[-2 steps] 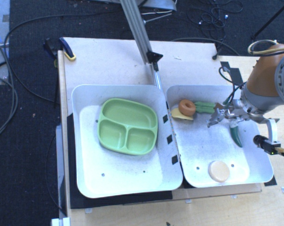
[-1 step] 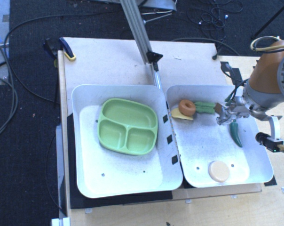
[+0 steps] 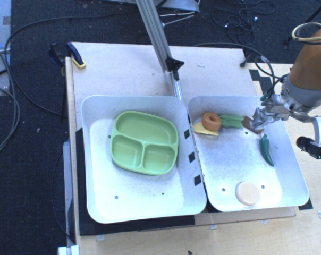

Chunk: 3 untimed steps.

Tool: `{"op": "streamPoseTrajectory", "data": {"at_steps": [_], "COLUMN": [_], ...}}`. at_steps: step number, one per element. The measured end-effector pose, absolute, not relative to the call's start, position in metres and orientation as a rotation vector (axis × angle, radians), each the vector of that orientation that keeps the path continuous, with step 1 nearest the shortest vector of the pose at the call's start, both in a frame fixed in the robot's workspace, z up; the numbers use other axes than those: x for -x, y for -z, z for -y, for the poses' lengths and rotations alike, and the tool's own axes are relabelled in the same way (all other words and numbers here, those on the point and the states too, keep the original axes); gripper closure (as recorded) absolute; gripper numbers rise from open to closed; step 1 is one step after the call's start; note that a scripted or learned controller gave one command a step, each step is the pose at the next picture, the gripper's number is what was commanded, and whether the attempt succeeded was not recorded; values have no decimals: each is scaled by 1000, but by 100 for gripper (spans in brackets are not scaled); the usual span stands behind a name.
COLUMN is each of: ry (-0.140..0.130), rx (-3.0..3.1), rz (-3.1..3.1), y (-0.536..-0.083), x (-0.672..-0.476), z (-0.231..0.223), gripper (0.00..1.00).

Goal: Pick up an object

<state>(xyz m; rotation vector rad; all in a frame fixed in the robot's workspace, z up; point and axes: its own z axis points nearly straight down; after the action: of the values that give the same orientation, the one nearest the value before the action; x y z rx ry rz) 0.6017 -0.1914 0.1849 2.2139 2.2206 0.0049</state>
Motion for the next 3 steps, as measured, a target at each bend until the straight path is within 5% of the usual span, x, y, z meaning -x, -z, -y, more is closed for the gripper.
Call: {"op": "streamPoseTrajectory", "data": {"at_steps": [2, 3], "ry": [-3, -1], "rx": [-2216, -2216], "rz": [-2221, -2227], "y": [-278, -280], "x": [-605, -607], "z": [191, 142], "gripper": [100, 100]}}
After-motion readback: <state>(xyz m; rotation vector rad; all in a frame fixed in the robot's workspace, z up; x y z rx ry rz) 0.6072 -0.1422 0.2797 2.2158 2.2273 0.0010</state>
